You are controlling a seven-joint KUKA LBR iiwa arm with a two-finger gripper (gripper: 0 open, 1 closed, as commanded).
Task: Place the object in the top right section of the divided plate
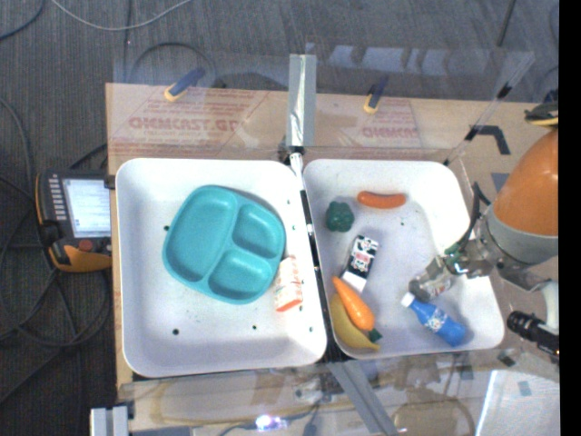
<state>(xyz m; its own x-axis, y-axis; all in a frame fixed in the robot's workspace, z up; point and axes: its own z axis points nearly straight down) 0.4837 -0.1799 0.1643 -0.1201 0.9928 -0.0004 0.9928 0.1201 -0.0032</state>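
Bench with two white bins side by side. The left bin [145,334] holds a teal divided plate [225,242], tilted slightly, with a small orange-and-white packet [288,285] just beside its lower right edge. The right bin [427,178] contains a dark green lump [339,215], a sausage [382,200] near the far wall, a black-and-white tube [360,262], a carrot [354,303] lying over a banana [349,330], and a blue bottle [437,321]. The gripper [434,282] hangs low over the right bin, just above the bottle's white cap; whether its fingers are apart or together cannot be told. Nothing is visibly held.
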